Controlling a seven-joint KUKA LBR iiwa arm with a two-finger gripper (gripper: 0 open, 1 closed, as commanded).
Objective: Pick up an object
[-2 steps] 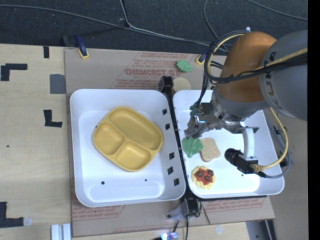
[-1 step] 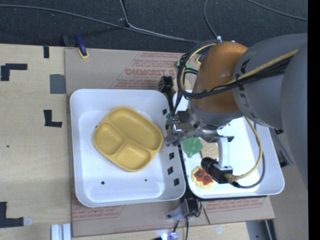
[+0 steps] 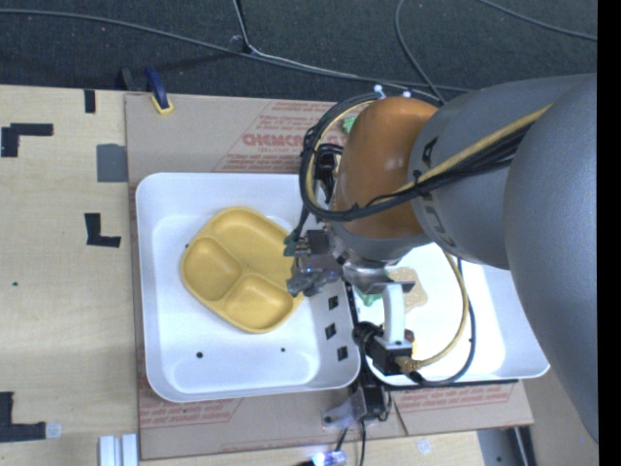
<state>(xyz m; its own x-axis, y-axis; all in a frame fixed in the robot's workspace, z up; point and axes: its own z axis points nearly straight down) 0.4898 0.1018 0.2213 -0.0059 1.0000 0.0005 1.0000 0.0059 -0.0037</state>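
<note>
A yellow plate with three compartments lies in the left white bin, tilted toward its upper right part. My gripper hangs low at the plate's right rim, close to the wall between the two bins. The grey arm with its orange band covers the gripper from above, so whether it touches the plate is hidden.
The right white bin lies mostly under the arm; a tan speckled object peeks out beside the wrist. Cables loop around the wrist and over the right bin. Both bins rest on a cardboard sheet.
</note>
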